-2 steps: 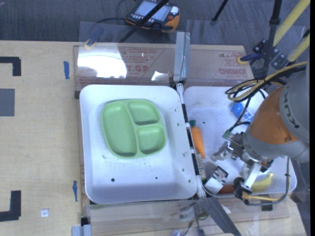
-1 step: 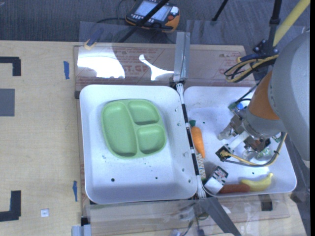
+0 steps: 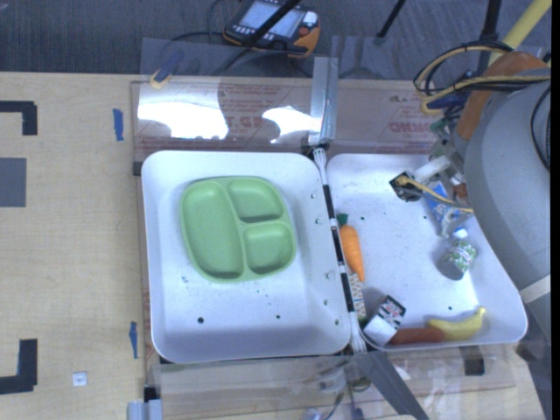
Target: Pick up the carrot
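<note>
Robotics lab bench. Light wooden benchtop (image 3: 70, 234) marked with black tape corners (image 3: 22, 116) and blue tape tabs (image 3: 117, 123). Two white bins (image 3: 166, 322) fixed side by side. Handheld control pendant (image 3: 269, 22) and loose cables (image 3: 455, 68) on grey carpet (image 3: 87, 16) behind.

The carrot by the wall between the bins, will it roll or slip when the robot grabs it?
The carrot looks rounded and tapered, so it may roll if nudged. It seems stiff, probably a toy, so it should not flop. It lies against the right bin's left wall, which could crowd the grab.
</note>
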### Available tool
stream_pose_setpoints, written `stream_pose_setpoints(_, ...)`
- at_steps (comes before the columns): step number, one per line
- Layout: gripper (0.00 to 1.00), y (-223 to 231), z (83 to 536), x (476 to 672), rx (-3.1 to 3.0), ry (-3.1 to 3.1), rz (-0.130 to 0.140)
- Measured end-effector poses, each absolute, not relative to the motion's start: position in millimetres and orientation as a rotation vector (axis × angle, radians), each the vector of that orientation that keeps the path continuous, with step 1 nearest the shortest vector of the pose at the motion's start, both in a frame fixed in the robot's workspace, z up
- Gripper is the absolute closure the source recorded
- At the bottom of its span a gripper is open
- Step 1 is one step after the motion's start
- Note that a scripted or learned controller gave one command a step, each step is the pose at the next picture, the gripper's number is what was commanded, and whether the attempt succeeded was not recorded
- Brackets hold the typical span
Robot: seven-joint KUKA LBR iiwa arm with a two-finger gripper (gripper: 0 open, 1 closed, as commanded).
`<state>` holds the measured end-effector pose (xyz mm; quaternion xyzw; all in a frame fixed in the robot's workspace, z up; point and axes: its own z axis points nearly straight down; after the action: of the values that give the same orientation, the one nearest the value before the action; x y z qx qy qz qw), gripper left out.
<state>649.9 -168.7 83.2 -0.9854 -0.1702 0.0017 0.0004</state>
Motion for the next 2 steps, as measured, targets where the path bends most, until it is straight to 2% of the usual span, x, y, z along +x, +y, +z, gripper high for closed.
stream_pose_setpoints(1, 1.0, -166, 90, 650.1, -3.089, -0.542, 0.016)
stream_pose_setpoints(2, 1.0, -193, 86, 608.2, -3.064, -0.584, -0.001)
